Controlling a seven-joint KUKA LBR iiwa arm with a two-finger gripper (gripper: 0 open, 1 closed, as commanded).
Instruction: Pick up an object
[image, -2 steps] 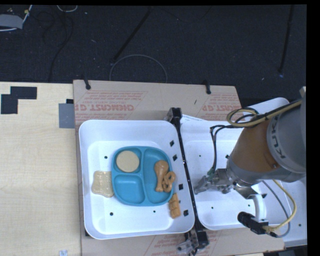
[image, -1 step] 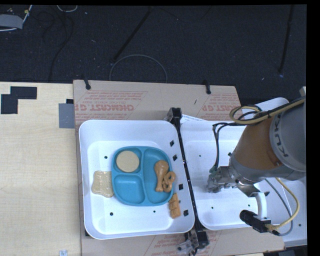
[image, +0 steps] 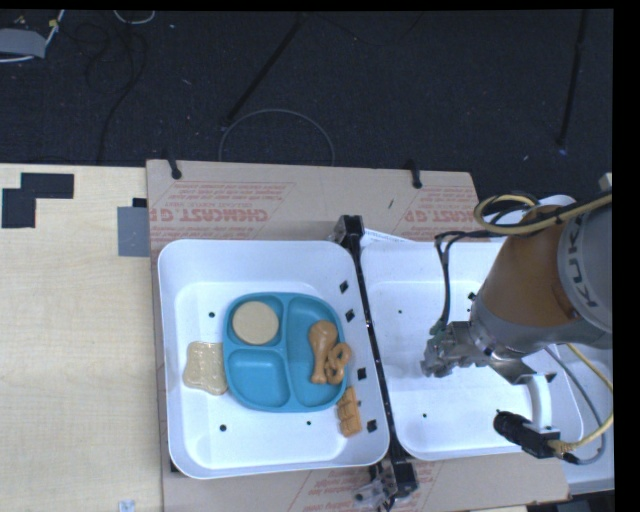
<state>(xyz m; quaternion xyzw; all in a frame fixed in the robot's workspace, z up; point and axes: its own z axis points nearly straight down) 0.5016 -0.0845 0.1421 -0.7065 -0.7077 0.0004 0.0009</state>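
The tool (image: 440, 357) hangs low over the right bin (image: 420, 420), toward that bin's nine o'clock side; whether it is open or closed cannot be told from this slant, and nothing can be made out in it. The arm (image: 540, 285) reaches in from three o'clock, its orange band (image: 520, 280) bulking above the wrist, with yellow and black cables looping at its twelve o'clock and a black fitting trailing at its five o'clock.

The bench (image: 70, 350) is pale wood, with a cardboard sheet (image: 300, 205) under both bins and dark carpet with loose cables beyond at twelve o'clock.

In the left bin (image: 190, 270) lies a blue tray (image: 265, 380) with three compartments. A round tan disc (image: 254, 322) sits in the tray's eleven o'clock compartment, and a brown pretzel-like piece (image: 328, 352) lies in the three o'clock compartment. A pale cracker-like piece (image: 206, 367) rests on the bin floor touching the tray's nine o'clock edge. A small orange-brown piece (image: 349, 413) lies at the tray's five o'clock, beside the bin's right wall.
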